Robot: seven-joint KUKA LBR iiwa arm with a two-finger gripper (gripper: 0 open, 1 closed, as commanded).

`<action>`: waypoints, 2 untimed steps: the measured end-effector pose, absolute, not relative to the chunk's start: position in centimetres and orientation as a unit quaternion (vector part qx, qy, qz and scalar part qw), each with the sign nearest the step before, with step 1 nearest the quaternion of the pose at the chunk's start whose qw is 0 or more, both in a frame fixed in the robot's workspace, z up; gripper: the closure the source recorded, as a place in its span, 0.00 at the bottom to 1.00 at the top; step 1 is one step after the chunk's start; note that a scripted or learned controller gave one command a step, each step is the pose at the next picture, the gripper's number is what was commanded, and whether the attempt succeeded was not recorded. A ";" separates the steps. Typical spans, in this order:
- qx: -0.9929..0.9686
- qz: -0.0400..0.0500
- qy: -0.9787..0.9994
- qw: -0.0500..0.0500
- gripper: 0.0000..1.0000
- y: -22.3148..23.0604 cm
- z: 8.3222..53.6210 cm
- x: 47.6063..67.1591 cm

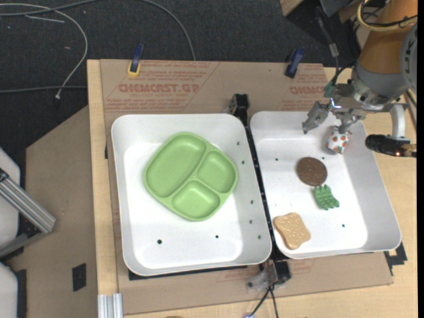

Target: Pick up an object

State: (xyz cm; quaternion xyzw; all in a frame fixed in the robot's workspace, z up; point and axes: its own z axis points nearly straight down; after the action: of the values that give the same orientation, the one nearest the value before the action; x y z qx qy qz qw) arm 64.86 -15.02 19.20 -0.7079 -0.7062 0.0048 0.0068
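Four small things lie in the right bin (pixel 371 177), and we judge our spread gripper (pixel 329 121), upper right, must drop onto the speckled ball (pixel 338 142).

Cardboard-covered bench (pixel 199 85) bearing two white bins: right bin (pixel 371 197) beneath the gripper (pixel 329 116), left bin (pixel 132 177) well to its left, touching edges.
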 end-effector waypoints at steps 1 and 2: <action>-0.707 0.000 -0.707 0.001 0.00 -15.0 20.2 65.2; -0.707 0.001 -0.708 0.002 0.00 -14.4 16.1 65.2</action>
State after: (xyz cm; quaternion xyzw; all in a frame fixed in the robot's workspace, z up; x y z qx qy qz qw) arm 65.23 -14.43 16.07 -0.7067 -0.7075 0.0007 0.0017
